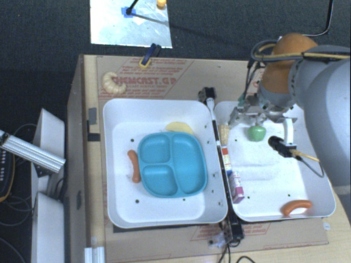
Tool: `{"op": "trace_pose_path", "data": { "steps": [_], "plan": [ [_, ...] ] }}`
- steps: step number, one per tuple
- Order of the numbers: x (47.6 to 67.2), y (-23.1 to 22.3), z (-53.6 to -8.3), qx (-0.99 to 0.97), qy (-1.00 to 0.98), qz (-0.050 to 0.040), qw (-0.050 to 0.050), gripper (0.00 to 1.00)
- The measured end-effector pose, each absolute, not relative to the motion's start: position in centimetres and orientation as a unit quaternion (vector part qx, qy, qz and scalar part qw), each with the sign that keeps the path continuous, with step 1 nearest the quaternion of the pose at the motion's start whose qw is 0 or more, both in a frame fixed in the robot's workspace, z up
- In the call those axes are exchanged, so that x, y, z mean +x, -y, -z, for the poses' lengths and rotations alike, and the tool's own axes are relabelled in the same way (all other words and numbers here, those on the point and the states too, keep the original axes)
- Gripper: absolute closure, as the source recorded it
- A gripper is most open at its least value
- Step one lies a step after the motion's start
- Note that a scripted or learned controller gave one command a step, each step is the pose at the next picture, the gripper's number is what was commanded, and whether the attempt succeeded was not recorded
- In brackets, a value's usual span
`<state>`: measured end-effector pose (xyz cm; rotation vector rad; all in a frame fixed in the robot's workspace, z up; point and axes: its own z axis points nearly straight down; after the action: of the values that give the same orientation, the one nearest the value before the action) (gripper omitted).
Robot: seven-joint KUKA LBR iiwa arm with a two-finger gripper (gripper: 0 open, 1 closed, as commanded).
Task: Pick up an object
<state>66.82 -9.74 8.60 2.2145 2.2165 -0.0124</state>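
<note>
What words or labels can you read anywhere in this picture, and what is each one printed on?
"CHEMCAST GP": large red print on the cardboard sheet; it is blurred, so this reading is unsure.
Smaller red lines on the same cardboard, at its far and near edges: too blurred to read.
Print on the small box at the left side of the right bin: too small to read.

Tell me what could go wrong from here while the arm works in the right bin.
The green ball, close by the gripper, looks round; a touch off-centre may roll it away. It also sits near the back wall of the right bin, which the gripper might hit. The boxes hug the left wall, leaving little room to grip.
</note>
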Motion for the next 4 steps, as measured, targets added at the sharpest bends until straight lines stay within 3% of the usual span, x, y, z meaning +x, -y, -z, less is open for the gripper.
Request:
{"op": "trace_pose_path", "data": {
  "steps": [1,2,3,4],
  "plan": [
    [64.8,11.2,-8.5,0.707,-0.708,-0.0001,0.001,0.0],
    [64.9,11.2,-9.6,0.706,-0.708,-0.0014,0.002,1.0],
    [64.9,11.2,-9.6,0.706,-0.708,-0.0014,0.002,0.0],
    [62.1,11.5,-8.4,0.707,-0.708,-0.0001,0.0,0.0]
  ]
}}
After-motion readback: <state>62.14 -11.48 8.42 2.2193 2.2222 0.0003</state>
